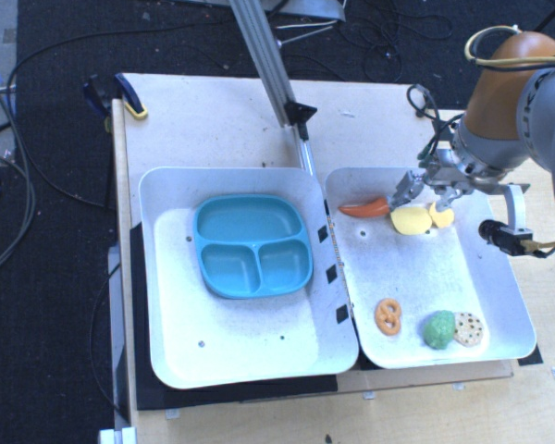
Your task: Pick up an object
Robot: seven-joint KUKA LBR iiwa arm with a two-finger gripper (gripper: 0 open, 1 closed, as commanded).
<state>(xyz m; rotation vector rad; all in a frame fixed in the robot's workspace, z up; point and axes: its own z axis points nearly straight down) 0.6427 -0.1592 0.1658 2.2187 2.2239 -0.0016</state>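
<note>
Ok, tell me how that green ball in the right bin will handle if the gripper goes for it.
The green ball looks round, so it would probably roll if nudged. Its surface seems rough, so likely not slippery. It lies against the cookie near the bin's front wall, so a push may shove both.

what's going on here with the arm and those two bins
A robot arm reaches in from the right, its gripper low over the top of the right bin, by a carrot and a yellow toy. A pretzel, a green ball and a cookie lie nearer the front. The left bin holds a blue tray.
</note>
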